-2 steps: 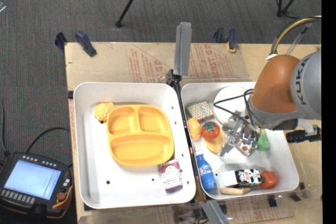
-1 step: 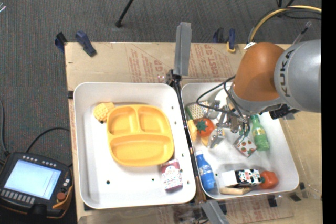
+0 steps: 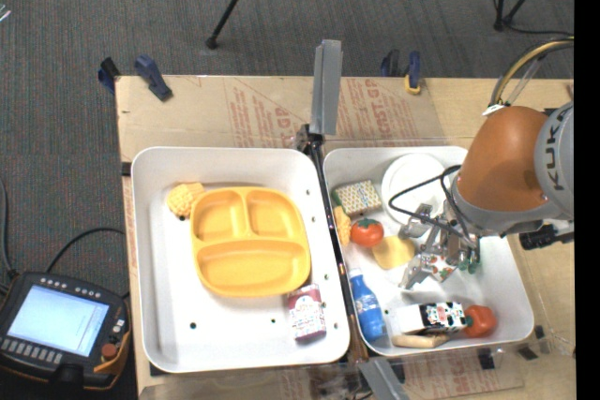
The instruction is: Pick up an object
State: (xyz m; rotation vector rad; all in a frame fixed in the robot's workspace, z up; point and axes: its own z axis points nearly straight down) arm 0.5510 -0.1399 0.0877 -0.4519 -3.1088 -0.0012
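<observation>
Gripper (image 3: pixel 429 269) hovers in right bin (image 3: pixel 511 281), fingers spread, nothing held. Best drop straight onto yellow piece (image 3: pixel 394 252), staying clear of tomato (image 3: pixel 367 231).

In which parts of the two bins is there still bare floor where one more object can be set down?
Left bin: bare floor below the yellow tray, left of the small carton, and a strip along the left wall. Right bin: crowded with the tomato, blue bottle and gripper; bare floor between gripper and right wall.

Yellow tray (image 3: pixel 250 240), blue bottle (image 3: pixel 367 303).
</observation>
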